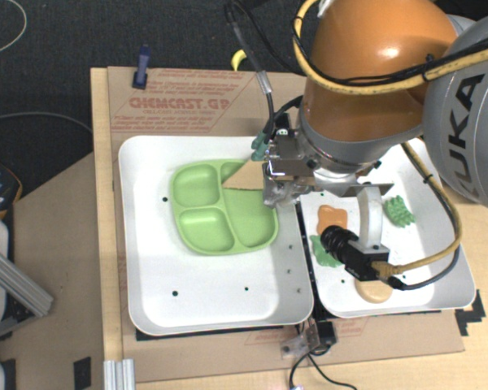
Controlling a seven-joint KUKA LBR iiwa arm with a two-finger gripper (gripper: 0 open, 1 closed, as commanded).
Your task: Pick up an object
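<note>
My gripper (280, 187) hangs over the inner edge of the left bin (146, 218), just right of a green divided plate (220, 208) lying in that bin. A flat tan wedge-shaped piece (242, 179) sits at the plate's upper right corner, touching or very near the gripper's left side. Whether it is gripped cannot be made out. The arm's big orange and grey wrist covers the upper part of the right bin (439, 287).
In the right bin lie an orange piece (333, 216), a green leafy piece (399, 210), another green piece (321, 253) and a tan round thing (375, 291) near the front. A cardboard sheet (179, 96) lies behind the bins.
</note>
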